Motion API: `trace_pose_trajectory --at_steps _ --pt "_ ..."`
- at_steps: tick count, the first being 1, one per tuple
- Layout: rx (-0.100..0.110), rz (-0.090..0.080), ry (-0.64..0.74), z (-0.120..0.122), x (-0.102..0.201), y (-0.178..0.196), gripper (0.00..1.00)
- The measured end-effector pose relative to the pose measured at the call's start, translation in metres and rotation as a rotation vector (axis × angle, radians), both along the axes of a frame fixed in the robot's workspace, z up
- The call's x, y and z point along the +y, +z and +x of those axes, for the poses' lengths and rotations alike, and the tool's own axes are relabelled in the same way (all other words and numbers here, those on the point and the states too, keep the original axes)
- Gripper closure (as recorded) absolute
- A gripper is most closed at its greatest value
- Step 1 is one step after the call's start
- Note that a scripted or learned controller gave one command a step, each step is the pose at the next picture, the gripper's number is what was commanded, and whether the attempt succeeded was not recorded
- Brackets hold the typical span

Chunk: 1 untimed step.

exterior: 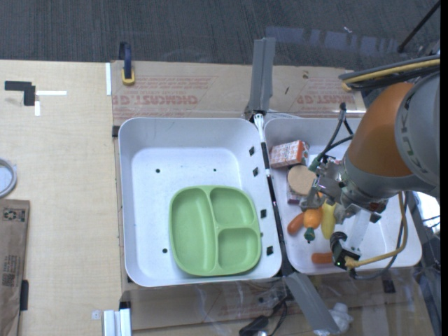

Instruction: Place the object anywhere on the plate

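A green plate [213,229] with three compartments lies in the left white bin [140,187], toward its front. My gripper [316,200] hangs low over the right bin [392,254], right above a cluster of toy foods. That cluster holds a small orange fruit [312,218], an orange carrot [296,224] and a yellow piece [327,220]. The wrist hides part of the cluster. The gripper is well to the right of the plate, across the wall between the bins.
The right bin also holds a red box [288,153] at the back, a tan round piece [302,180] beside it and a red piece [322,258] near the front. The arm [381,142] covers the bin's right half. Cardboard [189,89] lies behind the bins.
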<state>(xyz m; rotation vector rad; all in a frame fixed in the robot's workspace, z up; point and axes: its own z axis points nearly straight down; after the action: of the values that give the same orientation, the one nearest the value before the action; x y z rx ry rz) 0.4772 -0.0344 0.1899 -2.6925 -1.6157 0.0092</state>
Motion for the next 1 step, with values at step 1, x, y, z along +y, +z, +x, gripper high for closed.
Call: trace_pose_trajectory --at_steps 1 --pt "-0.001 0.0 -0.034 -0.0002 0.0703 0.0002 1.0"
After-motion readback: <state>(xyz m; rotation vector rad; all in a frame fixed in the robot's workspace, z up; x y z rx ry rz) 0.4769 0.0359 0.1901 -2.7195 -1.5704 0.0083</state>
